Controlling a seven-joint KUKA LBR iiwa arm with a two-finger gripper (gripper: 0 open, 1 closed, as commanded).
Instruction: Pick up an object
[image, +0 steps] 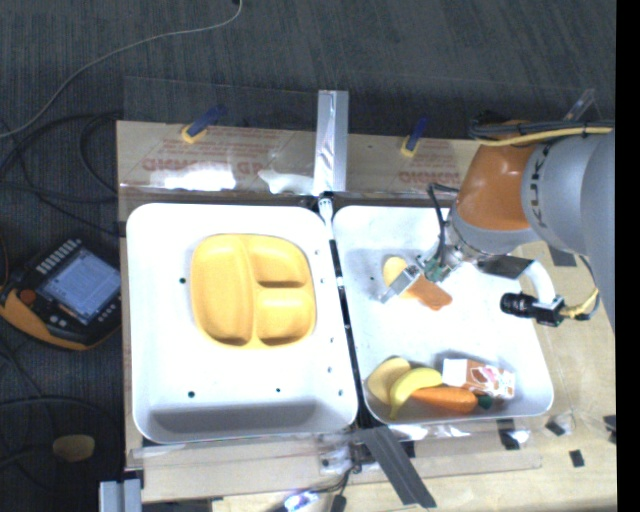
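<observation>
Reaching in from the right of the frame with the gripper (408, 282) low in the right bin (520, 345), jaws seemingly narrow and touching the yellow piece (395, 269) and orange piece (432, 294) at centre, nothing visibly clamped; judging best to be centring on one piece before closing. Counting two white bins, one yellow tray (253, 288) in the left bin (160, 380), one banana (398, 380), one carrot (442, 398), one small carton (484, 380) at lower right.

two bins (150, 330), one yellow tray (252, 290), one carrot (442, 399)
</observation>
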